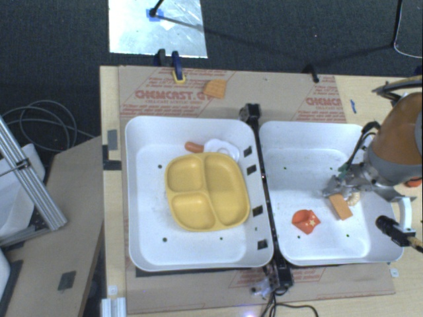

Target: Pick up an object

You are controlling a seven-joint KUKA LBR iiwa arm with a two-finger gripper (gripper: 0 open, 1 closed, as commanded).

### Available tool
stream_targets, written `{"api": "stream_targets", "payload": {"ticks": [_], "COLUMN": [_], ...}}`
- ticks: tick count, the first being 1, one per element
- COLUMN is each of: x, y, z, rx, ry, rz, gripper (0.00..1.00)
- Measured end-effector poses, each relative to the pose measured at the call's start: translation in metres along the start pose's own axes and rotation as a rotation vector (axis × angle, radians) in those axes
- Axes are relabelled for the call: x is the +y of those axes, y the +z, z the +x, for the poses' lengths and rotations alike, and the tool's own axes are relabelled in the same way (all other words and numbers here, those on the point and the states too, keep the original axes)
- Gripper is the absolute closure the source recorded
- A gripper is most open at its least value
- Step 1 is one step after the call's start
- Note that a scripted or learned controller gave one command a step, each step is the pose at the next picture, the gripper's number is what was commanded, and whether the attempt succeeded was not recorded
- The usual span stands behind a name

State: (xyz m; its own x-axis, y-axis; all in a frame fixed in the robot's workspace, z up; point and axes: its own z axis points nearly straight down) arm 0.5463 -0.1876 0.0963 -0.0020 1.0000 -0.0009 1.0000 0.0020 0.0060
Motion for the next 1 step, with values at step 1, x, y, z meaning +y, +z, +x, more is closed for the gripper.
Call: {"api": "stream_targets", "payload": {"ticks": [1], "x": [0.0823], "y": [-0.0947], "z": [0.1158], "rx": [0.002], "ry": [-0.015], "rz": [-0.01], "gripper": [1.0]}}
